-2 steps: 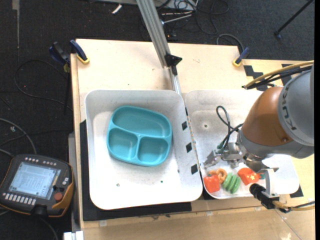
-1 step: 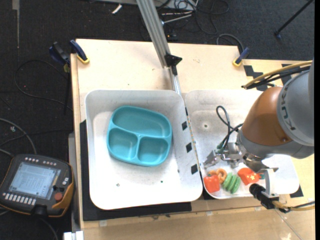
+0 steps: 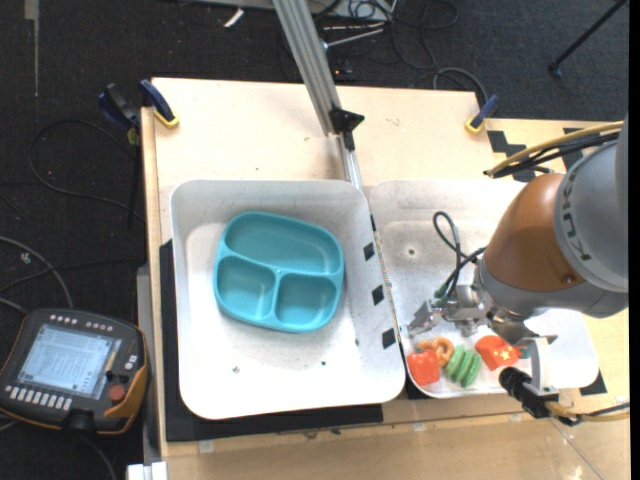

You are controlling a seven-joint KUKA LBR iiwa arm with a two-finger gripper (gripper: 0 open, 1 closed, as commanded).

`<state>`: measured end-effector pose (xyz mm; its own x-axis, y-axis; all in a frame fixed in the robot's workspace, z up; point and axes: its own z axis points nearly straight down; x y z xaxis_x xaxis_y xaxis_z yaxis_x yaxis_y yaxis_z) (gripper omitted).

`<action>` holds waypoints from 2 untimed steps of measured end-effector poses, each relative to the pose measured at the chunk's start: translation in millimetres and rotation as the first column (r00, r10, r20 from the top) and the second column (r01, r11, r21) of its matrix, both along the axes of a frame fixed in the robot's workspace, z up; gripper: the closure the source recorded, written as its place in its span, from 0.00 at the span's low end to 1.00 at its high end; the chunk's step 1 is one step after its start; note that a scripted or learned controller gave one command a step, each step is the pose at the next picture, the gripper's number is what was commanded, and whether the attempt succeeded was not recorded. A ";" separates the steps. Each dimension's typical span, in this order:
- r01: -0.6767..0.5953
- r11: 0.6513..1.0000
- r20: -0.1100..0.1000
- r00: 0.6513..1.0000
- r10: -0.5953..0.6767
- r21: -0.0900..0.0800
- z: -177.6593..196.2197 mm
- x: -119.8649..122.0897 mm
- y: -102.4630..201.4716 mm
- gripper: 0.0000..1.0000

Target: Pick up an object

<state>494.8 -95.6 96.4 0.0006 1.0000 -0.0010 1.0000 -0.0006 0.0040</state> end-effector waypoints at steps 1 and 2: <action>0.001 1.000 0.000 1.000 -0.001 0.000 0.0 0.0 0.3 0.00; 0.000 1.000 0.000 1.000 0.000 0.001 0.0 0.0 0.1 0.00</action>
